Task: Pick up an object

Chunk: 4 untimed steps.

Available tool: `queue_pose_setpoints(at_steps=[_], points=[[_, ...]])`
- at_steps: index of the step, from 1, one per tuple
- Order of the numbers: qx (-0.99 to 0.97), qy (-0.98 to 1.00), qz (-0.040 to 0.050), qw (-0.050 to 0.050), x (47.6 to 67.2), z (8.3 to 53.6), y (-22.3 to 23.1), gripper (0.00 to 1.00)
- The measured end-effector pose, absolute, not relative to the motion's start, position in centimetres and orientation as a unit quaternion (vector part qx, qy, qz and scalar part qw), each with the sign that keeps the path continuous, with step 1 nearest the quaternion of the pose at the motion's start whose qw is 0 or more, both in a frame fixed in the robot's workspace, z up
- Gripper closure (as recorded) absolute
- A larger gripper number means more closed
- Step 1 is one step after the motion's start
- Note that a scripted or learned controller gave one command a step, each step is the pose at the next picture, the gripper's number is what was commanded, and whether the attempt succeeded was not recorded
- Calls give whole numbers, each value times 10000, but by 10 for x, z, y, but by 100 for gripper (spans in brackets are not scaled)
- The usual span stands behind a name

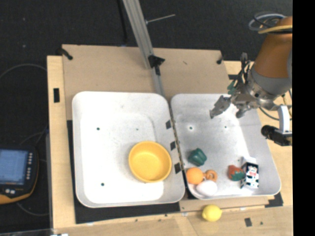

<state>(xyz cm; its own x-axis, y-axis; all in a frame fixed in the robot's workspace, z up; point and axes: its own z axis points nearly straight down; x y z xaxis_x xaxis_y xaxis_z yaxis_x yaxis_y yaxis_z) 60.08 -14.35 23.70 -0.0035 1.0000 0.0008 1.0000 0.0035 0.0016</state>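
Observation:
My gripper (228, 110) hangs over the upper right part of the right bin (216, 117), its two fingers spread open with nothing between them. Well below it in that bin lie a green object (198, 156), an orange ball (194, 175), a white egg-shaped object (207, 187), a small orange-and-green piece (211, 175), a red-and-green toy (235, 172) and a white, black and blue carton (251, 175). A yellow bowl (149, 161) sits in the left bin (98, 132), near its lower right.
A yellow lemon-like ball (211, 213) lies on the bench in front of the right bin. A metal pole (140, 33) slants up from between the bins. A tablet device (15, 173) rests at the far left, off the bench.

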Motion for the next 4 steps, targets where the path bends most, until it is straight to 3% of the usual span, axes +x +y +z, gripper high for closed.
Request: queue_pose_setpoints(at_steps=[1, 4], points=[[7060, 7083, 11, 2, 601, 237, -143, 0], [7081, 7061, -14, 6, 594, 100, -146, 0]])
